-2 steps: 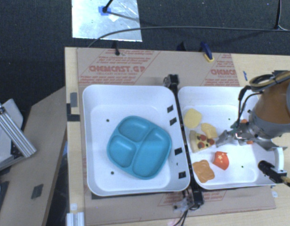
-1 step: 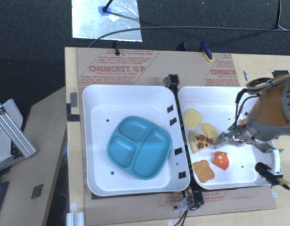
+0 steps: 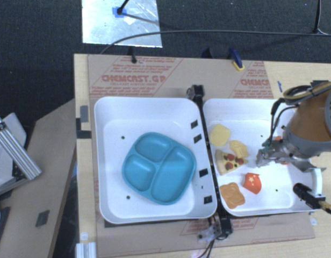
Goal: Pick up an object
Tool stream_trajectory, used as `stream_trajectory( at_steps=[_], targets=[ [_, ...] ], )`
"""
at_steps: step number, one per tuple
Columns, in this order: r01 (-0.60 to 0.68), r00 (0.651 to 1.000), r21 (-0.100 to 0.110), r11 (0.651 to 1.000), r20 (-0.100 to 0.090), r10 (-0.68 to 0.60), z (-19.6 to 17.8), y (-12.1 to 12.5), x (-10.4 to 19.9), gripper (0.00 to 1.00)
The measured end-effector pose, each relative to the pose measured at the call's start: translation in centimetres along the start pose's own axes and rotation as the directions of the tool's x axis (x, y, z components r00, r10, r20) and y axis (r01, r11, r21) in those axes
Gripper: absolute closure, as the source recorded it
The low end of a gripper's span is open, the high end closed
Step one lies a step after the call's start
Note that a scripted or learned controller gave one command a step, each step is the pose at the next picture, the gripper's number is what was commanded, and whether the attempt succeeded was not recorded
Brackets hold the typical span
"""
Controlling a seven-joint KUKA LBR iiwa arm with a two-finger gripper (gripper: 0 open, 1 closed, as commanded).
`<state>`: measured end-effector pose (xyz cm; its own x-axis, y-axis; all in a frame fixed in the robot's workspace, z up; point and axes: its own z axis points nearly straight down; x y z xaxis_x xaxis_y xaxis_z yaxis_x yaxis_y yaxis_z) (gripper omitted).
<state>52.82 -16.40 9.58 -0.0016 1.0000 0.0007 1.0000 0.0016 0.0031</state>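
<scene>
Hovering low in the right bin (image 3: 273,112), the claw (image 3: 265,157) has a red toy (image 3: 252,182) just below-left of it; yellow pieces (image 3: 239,148) and a pizza slice (image 3: 229,163) lie leftward. Whether it grips anything, I cannot tell.

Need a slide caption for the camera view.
Gripper low in right bin beside toy food; blue divided plate in left bin.

The arm (image 3: 310,125) runs off the right edge, and its jaws are too small to read.
</scene>
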Motion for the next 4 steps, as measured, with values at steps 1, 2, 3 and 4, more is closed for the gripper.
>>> stream_trajectory(
  at_steps=[1, 2, 3, 4],
  targets=[
    [0.002, 1.0, -0.001, 1.0, 0.002, -0.002, -4.6, -0.5, 0.2, 1.0],
    [0.004, 1.0, -0.003, 1.0, 0.002, -0.004, -9.4, 0.3, 0.9, 1.0],
    [0.004, 1.0, -0.003, 1.0, 0.003, -0.004, -14.8, 0.5, 0.8, 1.0],
    [0.008, 1.0, 0.001, 1.0, 0.0, -0.008, -15.3, -0.5, 5.6, 1.0]
  ],
)
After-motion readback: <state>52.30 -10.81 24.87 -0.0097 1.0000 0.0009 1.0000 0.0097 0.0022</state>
